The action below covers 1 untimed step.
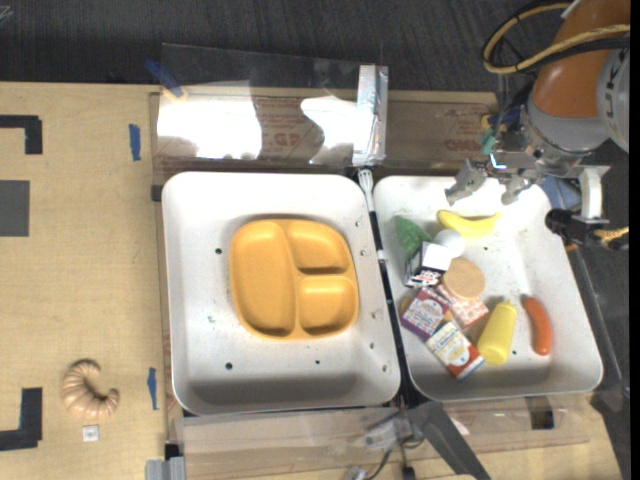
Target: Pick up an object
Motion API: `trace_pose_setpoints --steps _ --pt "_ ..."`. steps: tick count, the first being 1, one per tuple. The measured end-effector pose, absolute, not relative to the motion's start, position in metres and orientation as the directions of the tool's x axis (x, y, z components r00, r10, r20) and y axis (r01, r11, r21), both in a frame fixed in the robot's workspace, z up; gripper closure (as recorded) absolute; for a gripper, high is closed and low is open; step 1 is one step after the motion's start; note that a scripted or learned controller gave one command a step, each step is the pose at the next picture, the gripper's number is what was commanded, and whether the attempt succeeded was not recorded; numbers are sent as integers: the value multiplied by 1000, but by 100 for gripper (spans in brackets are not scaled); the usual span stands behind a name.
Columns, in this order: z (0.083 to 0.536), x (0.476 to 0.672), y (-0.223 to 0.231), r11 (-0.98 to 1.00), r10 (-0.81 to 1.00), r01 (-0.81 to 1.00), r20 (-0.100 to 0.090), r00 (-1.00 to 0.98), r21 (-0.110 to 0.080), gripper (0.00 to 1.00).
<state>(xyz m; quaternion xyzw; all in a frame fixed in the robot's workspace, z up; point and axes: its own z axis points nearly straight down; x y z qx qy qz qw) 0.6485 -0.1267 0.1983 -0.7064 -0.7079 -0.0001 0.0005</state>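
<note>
My gripper (490,186) hangs over the back edge of the right bin (570,368), fingers spread open with nothing between them. Just below it lies a yellow banana (468,222) beside a white egg-shaped piece (450,239). Further forward in the same bin are a green item (409,236), a round tan disc (464,279), small printed boxes (424,313), a yellow bottle (497,332) and an orange-red hot dog (539,325).
The left bin (190,268) holds a yellow divided plate (294,276). A toy croissant (90,388) lies on the bench at the front left. A clear plastic sheet (270,118) stands behind the bins. Cables loop around the arm's wrist (575,78).
</note>
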Motion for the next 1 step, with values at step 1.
trace_pose_setpoints --steps 1 --pt "89 629 -141 -54 999 998 -1 54 7 0"
